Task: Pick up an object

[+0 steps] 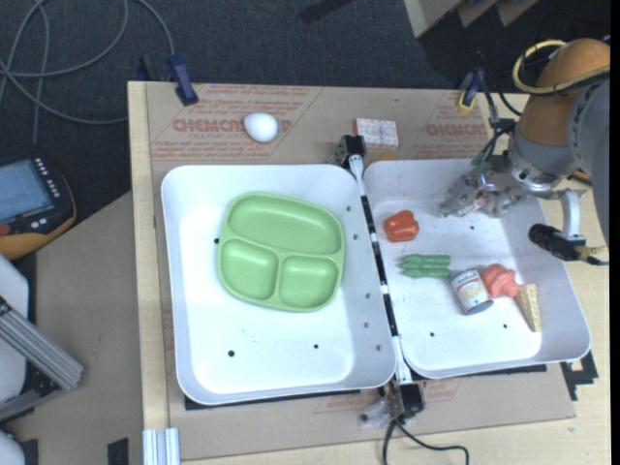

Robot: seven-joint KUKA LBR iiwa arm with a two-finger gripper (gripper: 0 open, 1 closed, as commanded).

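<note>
Far to the left of the end effector [472, 200], across the divider, the left bin [184, 289] holds a green divided plate [281, 252]. Up on the table [155, 143] behind that bin, also well to the end effector's left, lies a white egg-shaped ball [260, 126], and nearer, just beyond the bins' junction, a small patterned block [377, 132].

In the right bin [557, 352], the closest candidate is a red pepper-like toy [401, 226], a short way to the left of and slightly below the end effector. Below that lies a green bean pod [425, 265]. Further down and almost directly beneath the end effector sit a small can [471, 291] on its side, touching an orange-red toy [499, 280], with an ice-cream cone [528, 305] just beside them on the right.

The end effector hangs low over the upper part of the right bin with nothing between its fingers; they look spread, though the metalwork is cluttered at this angle. No object is touched yet.

This looks like the approach step, before any grasp. The next move probably calls for shifting left toward the red toy, or down the bin toward the can cluster, centring over one item, then descending and closing.
</note>
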